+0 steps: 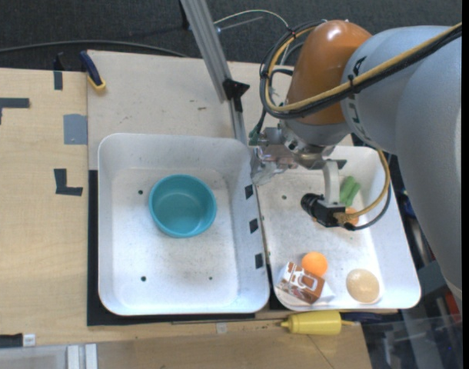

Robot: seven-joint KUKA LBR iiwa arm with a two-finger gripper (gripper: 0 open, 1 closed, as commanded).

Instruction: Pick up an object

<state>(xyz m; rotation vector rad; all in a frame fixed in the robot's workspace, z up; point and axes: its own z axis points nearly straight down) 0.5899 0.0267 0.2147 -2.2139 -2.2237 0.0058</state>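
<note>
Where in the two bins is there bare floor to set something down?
Left bin: bare all round the teal bowl. Right bin: a patch between the hand and the orange ball; its near end is crowded with that ball, a packet and a beige round object.

arm [419, 91]: grey, bulky | wrist band: orange | cables: yellow, black

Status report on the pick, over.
Gripper over right bin's far-left corner. Orange ball, packet, tan ball near front, untouched. Green item nearest the gripper.
</note>
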